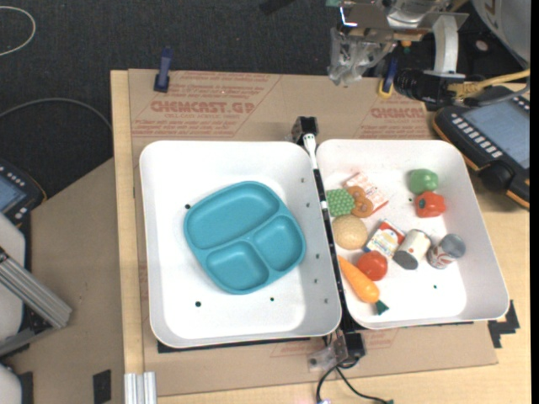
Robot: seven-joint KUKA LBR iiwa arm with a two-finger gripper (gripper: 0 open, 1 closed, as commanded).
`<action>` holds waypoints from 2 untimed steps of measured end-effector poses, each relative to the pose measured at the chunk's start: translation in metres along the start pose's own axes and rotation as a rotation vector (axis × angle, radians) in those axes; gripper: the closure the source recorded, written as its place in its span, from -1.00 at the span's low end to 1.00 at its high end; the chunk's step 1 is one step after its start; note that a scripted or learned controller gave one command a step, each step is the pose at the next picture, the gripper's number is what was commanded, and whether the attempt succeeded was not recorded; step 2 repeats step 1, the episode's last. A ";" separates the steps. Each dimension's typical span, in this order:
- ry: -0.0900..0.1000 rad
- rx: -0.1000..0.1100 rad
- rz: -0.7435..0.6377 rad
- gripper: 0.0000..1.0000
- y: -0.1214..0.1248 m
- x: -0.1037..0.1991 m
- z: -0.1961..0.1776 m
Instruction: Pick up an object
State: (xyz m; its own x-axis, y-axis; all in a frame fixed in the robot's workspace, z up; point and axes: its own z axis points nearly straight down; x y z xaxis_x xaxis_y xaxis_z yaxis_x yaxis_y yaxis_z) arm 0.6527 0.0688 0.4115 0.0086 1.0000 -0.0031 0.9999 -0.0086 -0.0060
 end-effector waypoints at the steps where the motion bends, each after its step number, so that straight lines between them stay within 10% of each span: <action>1: 0.001 -0.002 -0.002 1.00 0.006 -0.056 0.026; 2: 0.001 -0.002 -0.002 1.00 0.006 -0.056 0.026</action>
